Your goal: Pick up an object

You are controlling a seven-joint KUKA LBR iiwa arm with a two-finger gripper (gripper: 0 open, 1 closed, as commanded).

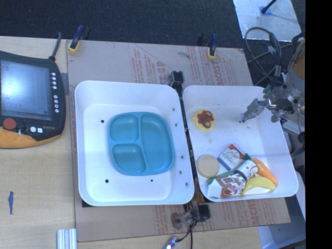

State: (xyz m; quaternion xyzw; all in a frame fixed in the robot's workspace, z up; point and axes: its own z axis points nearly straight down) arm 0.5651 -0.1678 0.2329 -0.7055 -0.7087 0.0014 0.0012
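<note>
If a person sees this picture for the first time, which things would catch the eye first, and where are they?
Probably the blue divided plate, lying alone in the middle of the left bin. Next, the colourful heap at the near edge of the right bin: a banana, a carrot and small packets, with a little pizza farther back. The gripper hangs over the far right part of that bin.

**Setting: counter and surroundings**

Wooden counter (31, 180) overlaid with a brown cardboard sheet (150, 61), fixed at the far edge by blue-and-yellow clamps (76, 39). Teach pendant (28, 100) with lit screen resting at left. Dark carpeted floor (129, 9) beyond, with a pale sheet (259, 9) at upper right. Black cables (262, 40) looped near the right edge. Bright, even lighting from above.
</note>
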